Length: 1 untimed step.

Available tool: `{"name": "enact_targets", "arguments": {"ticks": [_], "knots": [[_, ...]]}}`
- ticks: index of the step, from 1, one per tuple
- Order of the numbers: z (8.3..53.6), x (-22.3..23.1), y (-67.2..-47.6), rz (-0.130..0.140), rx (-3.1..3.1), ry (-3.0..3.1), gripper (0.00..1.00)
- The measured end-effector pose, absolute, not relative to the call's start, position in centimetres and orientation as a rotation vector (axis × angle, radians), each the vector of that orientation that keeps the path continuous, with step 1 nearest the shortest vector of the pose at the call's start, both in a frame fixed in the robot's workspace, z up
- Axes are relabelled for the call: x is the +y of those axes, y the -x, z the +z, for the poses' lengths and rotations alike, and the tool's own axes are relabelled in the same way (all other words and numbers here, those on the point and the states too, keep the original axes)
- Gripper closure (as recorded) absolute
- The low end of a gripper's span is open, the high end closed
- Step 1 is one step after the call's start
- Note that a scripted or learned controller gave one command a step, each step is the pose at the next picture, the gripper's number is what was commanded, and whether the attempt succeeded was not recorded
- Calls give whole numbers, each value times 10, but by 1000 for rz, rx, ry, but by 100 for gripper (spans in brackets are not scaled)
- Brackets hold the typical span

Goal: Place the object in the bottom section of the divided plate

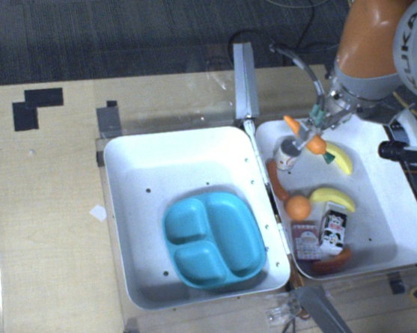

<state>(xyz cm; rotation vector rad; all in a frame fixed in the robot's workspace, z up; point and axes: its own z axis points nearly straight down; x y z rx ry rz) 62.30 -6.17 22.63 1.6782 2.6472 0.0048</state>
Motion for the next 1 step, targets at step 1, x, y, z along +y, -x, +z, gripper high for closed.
{"name": "enact_targets", "arguments": {"ticks": [1], "knots": [[185, -39, -552, 4, 2295, -2142, 100]]}}
